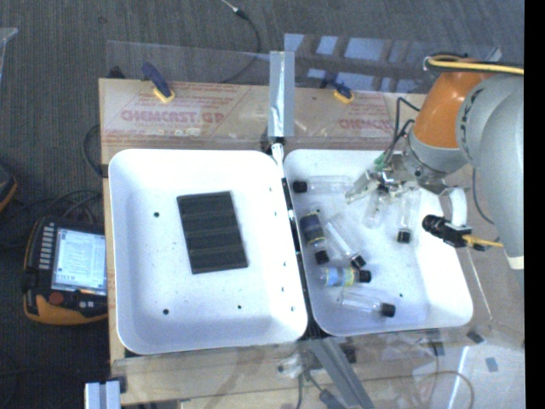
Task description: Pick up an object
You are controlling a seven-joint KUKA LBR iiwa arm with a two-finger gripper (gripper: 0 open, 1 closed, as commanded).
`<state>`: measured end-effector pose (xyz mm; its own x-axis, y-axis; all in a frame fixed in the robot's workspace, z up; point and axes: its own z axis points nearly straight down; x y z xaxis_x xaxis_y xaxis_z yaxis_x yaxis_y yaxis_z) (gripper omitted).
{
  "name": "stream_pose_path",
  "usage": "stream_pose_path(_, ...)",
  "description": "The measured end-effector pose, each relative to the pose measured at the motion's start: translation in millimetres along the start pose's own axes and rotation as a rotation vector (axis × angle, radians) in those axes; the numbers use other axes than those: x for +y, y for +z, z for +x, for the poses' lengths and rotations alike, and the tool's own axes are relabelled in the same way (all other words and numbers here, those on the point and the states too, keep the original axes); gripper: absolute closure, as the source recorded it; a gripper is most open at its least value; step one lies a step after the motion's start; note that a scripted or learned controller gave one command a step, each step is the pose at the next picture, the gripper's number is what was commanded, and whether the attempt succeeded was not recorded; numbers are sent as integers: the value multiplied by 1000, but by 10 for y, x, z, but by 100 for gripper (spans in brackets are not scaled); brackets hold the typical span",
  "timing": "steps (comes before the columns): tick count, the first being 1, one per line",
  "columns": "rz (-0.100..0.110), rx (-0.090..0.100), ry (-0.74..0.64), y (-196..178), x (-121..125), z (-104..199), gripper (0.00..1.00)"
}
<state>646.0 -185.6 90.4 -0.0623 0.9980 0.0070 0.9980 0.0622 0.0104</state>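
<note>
Several small clear vials with black caps lie scattered in the right bin. Among them are a dark vial near the bin's left wall, a vial with a blue and yellow label and a clear vial near the front. My gripper hangs over the back of the right bin, pointing left, with a clear vial just below it and another to its right. A black ribbed rectangular pad lies flat in the middle of the left bin.
The grey arm with its orange band fills the upper right and overhangs the right bin's back corner. A black and yellow fitting sticks out over the bin's right rim. A metal divider post stands between the bins at the back.
</note>
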Motion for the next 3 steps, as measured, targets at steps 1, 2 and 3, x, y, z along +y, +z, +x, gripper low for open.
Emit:
stream_pose_path(1,0,0,0,0,0,0,0)
stream_pose_path(2,1,-12,-57,8,-46,436,0)
stream_pose_path(3,-2,-13,-57,-99,-35,437,100)
